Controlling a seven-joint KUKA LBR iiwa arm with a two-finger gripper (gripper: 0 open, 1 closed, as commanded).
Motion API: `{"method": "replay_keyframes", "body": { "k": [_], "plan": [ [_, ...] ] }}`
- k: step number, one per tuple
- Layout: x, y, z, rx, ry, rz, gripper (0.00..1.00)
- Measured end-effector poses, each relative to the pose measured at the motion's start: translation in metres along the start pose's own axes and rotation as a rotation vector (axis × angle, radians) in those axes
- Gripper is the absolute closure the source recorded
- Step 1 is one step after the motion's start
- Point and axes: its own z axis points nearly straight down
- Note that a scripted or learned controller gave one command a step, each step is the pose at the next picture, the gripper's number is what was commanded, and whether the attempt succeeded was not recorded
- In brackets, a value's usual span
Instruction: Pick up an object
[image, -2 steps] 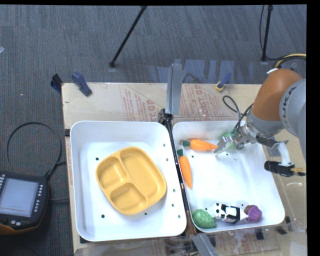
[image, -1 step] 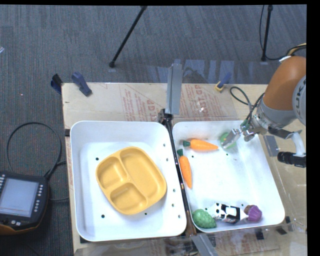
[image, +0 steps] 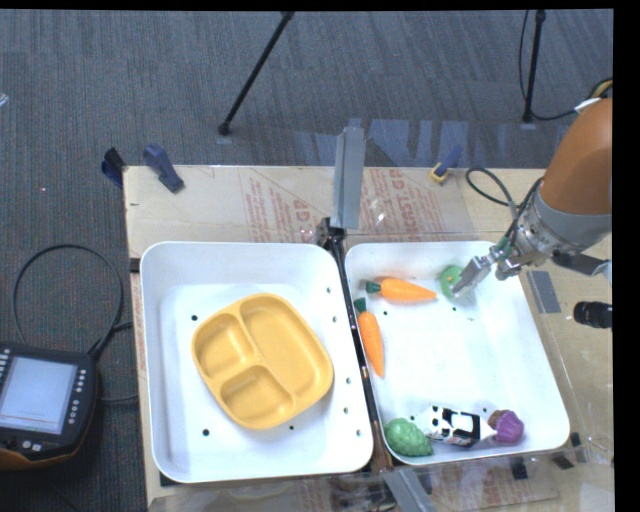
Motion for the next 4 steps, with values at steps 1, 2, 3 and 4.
{"method": "replay_keyframes", "body": {
  "k": [1, 2, 3, 4],
  "plan": [
    [0.035, 0.036, 0.053, 0.009, 0.006, -0.171, 0.00],
    [0.076, 0.054, 0.098, -0.006, -0.005, 0.064, 0.00],
    [0.073, 0.054, 0.087, -0.005, -0.009, 0.066, 1.00],
    [0.073, 0.054, 0.088, -0.004, -0.008, 0.067, 0.00]
  ]
}}
